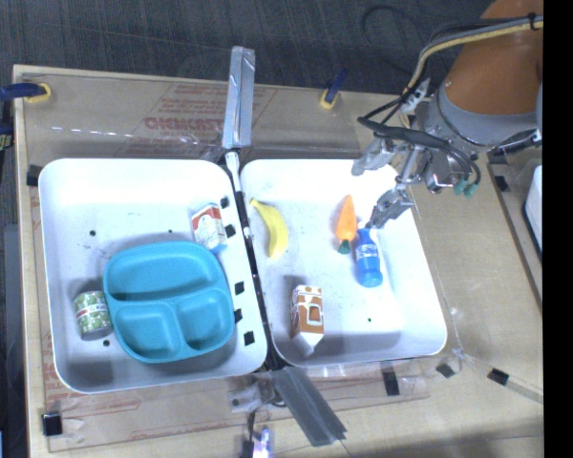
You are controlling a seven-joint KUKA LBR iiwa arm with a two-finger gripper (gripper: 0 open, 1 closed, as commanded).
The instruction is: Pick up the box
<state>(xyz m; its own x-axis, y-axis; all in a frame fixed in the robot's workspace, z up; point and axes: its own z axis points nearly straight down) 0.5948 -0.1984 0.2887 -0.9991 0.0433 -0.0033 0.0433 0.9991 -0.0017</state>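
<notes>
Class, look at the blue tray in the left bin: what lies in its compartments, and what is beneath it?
The blue tray has three compartments, and all of them look bare. It rests on the floor of the left bin. The tray covers that part of the floor, so anything beneath it cannot be seen.

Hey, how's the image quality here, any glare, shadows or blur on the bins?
Camera view: even overhead light; soft shadows under the blue tray and box; faint glare streaks on the clear sheet behind the bins; overall slightly soft, with the gripper hard to resolve.

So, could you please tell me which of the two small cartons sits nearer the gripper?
The orange-and-white carton in the right bin, near the front; the red-and-white carton lies in the left bin, farther from the gripper.
</notes>
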